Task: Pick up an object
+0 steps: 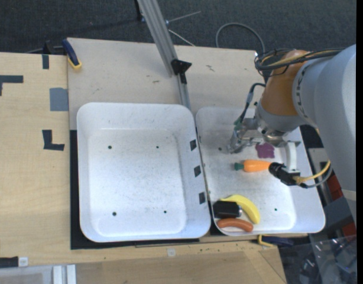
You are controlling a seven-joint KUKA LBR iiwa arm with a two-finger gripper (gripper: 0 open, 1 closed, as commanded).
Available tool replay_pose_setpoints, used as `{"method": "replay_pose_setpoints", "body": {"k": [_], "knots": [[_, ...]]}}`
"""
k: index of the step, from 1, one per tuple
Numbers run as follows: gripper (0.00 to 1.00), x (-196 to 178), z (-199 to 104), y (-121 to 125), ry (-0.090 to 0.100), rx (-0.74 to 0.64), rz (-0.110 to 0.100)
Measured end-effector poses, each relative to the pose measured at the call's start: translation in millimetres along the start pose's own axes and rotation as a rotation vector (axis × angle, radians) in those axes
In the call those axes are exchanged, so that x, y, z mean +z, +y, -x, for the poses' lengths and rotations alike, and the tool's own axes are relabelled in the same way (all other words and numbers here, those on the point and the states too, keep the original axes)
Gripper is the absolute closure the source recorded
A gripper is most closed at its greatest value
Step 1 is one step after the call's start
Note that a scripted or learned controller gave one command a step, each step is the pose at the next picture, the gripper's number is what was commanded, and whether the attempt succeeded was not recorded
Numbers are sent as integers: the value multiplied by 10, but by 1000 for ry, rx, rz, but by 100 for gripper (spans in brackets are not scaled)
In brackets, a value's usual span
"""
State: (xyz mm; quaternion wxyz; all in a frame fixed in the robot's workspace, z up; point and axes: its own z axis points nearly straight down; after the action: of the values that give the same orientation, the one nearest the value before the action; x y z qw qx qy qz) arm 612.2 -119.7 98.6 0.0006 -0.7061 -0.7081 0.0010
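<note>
In the right bin (223, 129) lie an orange toy carrot with a green tip (253, 166), a small purple block (265, 151), a yellow banana (245, 206), a black block (227, 208) and a red sausage-shaped piece (235, 224). My gripper (238, 143) hangs over the middle of this bin, its metal fingers pointing down just above and left of the carrot. The purple block sits right beside the wrist. I see nothing between the fingers.
The left bin (90, 158) lies beside the right one, with a raised divider between them. A slanted metal pole (164, 40) rises from the back edge. The grey arm (323, 93) fills the right side, with cables by its wrist.
</note>
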Motion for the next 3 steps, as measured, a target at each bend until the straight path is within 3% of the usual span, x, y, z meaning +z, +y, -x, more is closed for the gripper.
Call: {"method": "replay_pose_setpoints", "body": {"k": [3], "knots": [[100, -1715, 127, 142, -1, 1, 9]]}}
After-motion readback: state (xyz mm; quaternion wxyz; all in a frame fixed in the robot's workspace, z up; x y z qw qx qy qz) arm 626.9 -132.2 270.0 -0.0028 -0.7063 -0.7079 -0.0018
